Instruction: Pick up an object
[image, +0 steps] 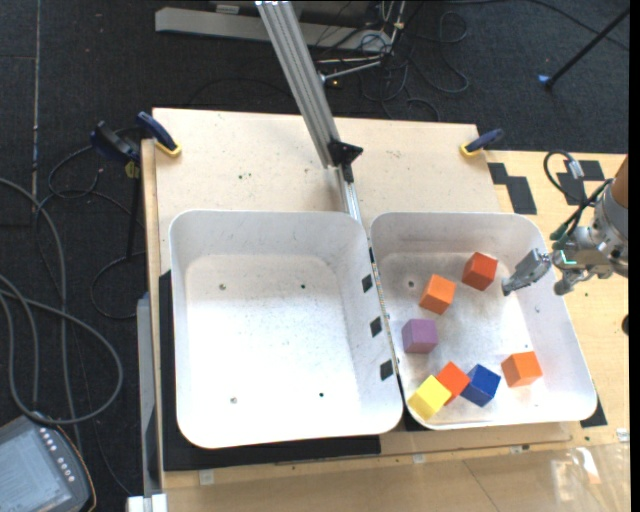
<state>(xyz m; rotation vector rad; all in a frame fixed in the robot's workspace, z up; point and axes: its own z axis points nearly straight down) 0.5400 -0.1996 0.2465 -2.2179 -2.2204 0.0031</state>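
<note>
The red-orange cube (481, 270) is judged the likeliest object for the pick, since it lies nearest the gripper (545, 274). It is found in the right bin (455, 226), toward the far right corner of the bin's floor, with the gripper just to its right, over the bin's right wall. The gap between them runs roughly level across the view, so the coming move is judged to be a short travel leftward and down. The cube has no long axis; it is set slightly turned against the bin's walls, which would have to be matched by the wrist.

The gripper's two grey fingers are seen spread apart with nothing between them; one finger (525, 272) reaches toward the cube, the other (570, 279) lies further right.

Six blocks are scattered in the right bin. An orange cube (437, 294) sits just left of the red-orange one, apart from it. A purple cube (419, 335) lies near the bin's left wall. Toward the near edge a yellow cube (430, 396), a small red-orange block (453, 378) and a blue cube (482, 384) are packed touching, and an orange block (521, 368) stands alone near the right wall. All appear matte, sharp-edged and solid in colour. The left bin (200, 330) is a shallow white tray with rounded corners and a speckled floor.
</note>
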